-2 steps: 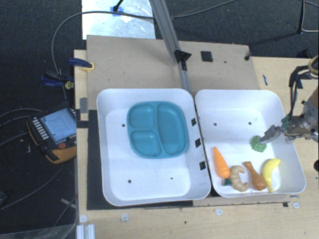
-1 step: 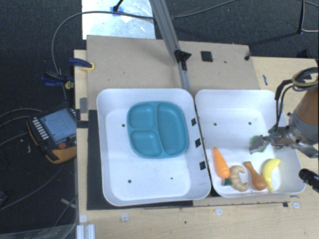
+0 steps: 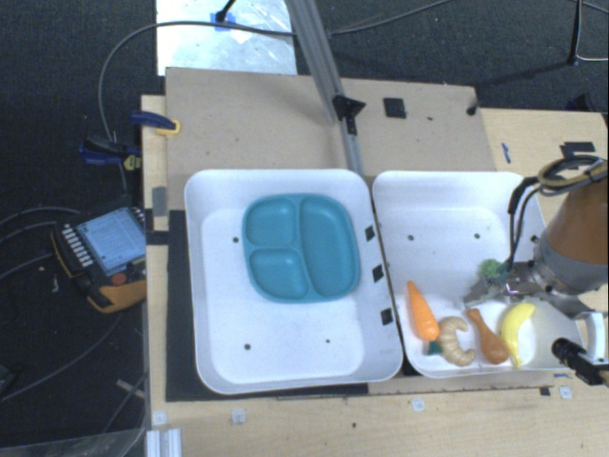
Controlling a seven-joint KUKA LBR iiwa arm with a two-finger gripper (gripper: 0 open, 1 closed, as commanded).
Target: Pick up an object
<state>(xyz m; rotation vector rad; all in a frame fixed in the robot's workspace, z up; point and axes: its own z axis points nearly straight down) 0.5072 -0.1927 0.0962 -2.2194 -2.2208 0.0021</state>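
Nearby, along the front edge of the right bin: we see a cluster of toy foods lying close together in the front right corner.
Banana (image 3: pixel 517 330): yellow, curved, lying at the right end of the cluster, just beside the chicken drumstick and just under the gripper.
Chicken drumstick (image 3: pixel 486 337): orange-brown, slanted, lying between the banana and the shrimp.
Shrimp (image 3: pixel 456 340): pale tan and curled, just beside the carrot's lower end, with a small green scrap at its left.
Carrot (image 3: pixel 423 312): orange, lying lengthwise near the bin's left wall, tip pointing toward the back.
Broccoli (image 3: pixel 492 268): a small green piece a little farther back, just beside the gripper's metal parts.
Gripper (image 3: pixel 502 296): we see it low over the cluster, between the broccoli and the banana; whether its fingers are apart or together we cannot tell, and we see nothing between them.
Arm (image 3: pixel 577 241): grey with an orange band, reaching in from the right, with black cables looping above it.
Right bin (image 3: pixel 447 208): white and shallow; its back half is bare white floor.
Left bin (image 3: pixel 285 350): white, touching the right bin along the middle seam.
Divided plate (image 3: pixel 301 248): teal, with three compartments, lying flat in the back half of the left bin.
Bench (image 3: pixel 257 112): tan board behind both bins, with a grey metal pole (image 3: pixel 319 50) slanting up from it.
Left of the bench: a handheld device (image 3: pixel 105 250) with a bluish screen lies on the dark floor.
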